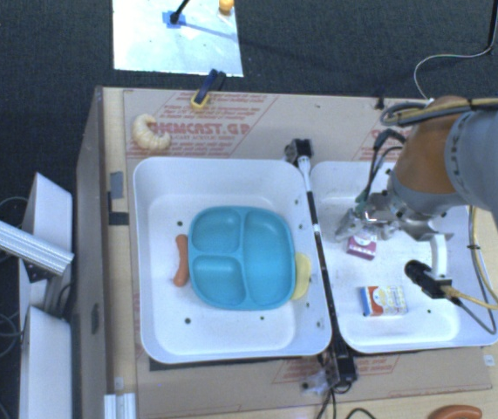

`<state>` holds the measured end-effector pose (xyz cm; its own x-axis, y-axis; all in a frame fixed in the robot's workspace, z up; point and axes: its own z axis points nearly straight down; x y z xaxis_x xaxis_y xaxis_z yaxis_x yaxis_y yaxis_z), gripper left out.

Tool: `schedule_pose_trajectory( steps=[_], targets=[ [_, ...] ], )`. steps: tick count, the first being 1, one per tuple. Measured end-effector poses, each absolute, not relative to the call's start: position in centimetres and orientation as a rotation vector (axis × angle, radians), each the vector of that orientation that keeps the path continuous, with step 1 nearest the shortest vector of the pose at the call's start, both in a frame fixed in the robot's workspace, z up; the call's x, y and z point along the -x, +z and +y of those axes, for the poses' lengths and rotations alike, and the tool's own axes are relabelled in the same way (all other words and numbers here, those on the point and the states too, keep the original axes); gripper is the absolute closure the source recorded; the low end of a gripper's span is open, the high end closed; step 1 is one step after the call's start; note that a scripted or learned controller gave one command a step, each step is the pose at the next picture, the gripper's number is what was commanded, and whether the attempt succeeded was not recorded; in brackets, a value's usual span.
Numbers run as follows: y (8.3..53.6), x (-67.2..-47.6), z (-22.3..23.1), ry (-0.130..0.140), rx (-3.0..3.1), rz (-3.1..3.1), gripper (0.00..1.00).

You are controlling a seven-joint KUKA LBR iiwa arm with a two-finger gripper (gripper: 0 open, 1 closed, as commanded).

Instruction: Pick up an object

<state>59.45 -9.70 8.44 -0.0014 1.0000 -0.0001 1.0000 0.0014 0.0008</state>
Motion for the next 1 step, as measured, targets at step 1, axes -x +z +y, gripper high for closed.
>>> schedule_pose_trajectory(
  steps=[1],
  targets=[
    [9.51, -59.52, -9.71, 0.003, -2.218, 2.222, 1.0]
  ],
)
